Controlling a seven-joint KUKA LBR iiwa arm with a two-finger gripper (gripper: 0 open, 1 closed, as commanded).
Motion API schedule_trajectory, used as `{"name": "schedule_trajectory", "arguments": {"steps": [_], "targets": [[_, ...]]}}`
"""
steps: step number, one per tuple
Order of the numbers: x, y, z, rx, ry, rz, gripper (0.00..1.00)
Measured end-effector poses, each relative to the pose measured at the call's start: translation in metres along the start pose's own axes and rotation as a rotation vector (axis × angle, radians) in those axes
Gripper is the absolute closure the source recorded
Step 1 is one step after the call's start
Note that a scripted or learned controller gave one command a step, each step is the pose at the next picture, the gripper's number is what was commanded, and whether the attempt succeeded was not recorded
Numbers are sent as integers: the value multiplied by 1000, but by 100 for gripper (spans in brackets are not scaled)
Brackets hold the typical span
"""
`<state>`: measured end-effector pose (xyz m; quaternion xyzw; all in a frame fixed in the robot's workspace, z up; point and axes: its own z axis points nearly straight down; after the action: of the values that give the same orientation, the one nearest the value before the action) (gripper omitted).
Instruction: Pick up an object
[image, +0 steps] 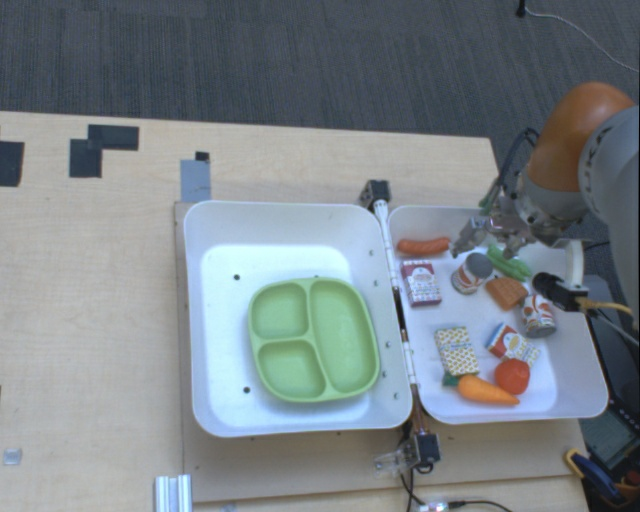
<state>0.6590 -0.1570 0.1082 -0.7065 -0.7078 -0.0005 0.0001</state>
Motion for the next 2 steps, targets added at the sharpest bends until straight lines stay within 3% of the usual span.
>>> {"name": "schedule_trajectory", "arguments": {"steps": [1, 2], "targets": [[40, -59, 22, -6, -2, 1, 0], [53, -101, 21, -8, -2, 1, 0]]}}
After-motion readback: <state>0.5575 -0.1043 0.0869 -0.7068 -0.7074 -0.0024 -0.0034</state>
